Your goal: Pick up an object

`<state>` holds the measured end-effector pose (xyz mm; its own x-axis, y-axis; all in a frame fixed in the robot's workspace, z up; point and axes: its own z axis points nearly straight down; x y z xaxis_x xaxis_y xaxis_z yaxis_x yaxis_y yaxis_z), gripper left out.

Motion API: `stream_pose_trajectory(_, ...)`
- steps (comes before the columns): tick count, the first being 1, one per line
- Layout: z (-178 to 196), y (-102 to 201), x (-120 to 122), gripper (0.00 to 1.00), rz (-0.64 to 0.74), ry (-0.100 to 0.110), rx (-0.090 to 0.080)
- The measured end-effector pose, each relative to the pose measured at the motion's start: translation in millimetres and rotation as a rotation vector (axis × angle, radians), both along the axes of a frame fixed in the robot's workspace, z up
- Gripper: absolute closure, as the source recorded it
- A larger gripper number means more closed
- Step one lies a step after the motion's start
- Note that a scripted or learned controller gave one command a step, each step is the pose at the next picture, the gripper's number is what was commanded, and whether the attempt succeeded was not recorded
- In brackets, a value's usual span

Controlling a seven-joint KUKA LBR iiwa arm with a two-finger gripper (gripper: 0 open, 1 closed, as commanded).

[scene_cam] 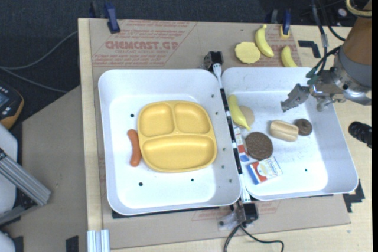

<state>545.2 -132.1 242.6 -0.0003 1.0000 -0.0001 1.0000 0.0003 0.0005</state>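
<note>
The big yellow tray [176, 143] sits in the left bin [112, 127] with a small sausage [134, 147] just beside it. The arm reaches over the right bin [331, 174], and its gripper [308, 98] hangs open with nothing in it — so nothing is picked up yet. The grab and the lift are left. The closest thing looks like the bread roll [283, 130] — small, tan and rounded, lying just under the gripper, beside a brown cookie [258, 145].

Two bananas [265, 41] and yellow disc [247, 52] on cardboard [142, 44] behind bins.
</note>
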Motion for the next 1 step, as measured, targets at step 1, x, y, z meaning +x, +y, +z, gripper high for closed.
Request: stream_pose_trajectory(1, -161.5, 39.6, 0.0, 0.0, 0.002, -0.004, -0.004)
